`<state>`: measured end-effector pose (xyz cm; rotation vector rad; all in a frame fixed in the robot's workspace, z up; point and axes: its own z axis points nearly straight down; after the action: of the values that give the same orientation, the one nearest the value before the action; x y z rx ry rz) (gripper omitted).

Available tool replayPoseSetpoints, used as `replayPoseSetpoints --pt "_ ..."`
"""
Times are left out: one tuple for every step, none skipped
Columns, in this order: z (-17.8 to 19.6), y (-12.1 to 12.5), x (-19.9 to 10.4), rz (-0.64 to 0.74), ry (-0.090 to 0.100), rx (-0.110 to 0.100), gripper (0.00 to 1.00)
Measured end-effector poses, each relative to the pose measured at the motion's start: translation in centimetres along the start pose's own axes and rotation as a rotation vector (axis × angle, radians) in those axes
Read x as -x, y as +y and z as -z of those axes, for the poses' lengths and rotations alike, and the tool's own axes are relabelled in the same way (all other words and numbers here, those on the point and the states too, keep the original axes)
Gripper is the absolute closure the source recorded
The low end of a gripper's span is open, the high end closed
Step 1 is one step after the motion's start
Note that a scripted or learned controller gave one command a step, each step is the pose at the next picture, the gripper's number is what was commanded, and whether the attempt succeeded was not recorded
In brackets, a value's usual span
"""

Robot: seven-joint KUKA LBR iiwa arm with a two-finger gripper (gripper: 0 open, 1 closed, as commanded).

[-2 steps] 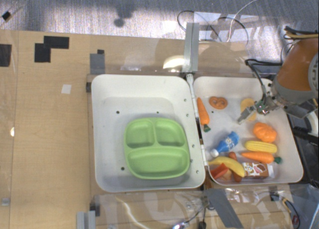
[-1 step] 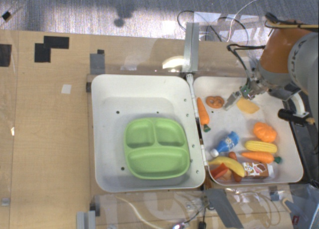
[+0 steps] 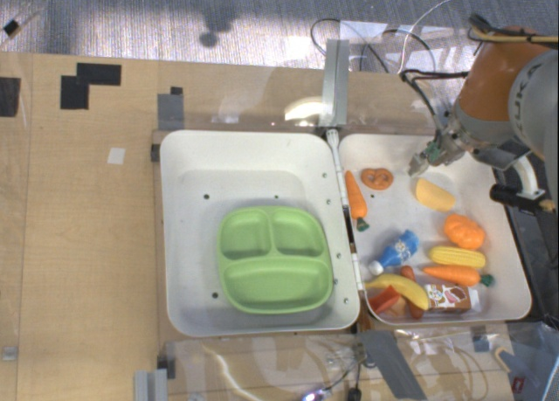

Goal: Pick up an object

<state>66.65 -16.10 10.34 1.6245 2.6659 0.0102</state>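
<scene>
The hand [image 3: 430, 160] hovers over the right bin's [image 3: 522, 299] far side, just beside the yellow wedge [image 3: 434, 194]; whether it's spread, I cannot tell. For a clean pick I'd centre it over the wedge and straddle the narrow sides before dropping.

From my screen I see the arm [image 3: 511, 93] as a bulky rounded body, grey on the outer shell with a broad orange band [image 3: 487, 76] wrapping its middle. Thin black and white cables [image 3: 419, 19] loop around it. Its tip narrows into a small grey metal gripper [image 3: 428, 160], dull and slightly blurred.
</scene>
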Motion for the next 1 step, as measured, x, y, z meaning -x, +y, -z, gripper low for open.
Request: replayPoseSetpoints --pt "-0.06 -0.03 -0.08 0.000 0.003 -0.002 0.00"
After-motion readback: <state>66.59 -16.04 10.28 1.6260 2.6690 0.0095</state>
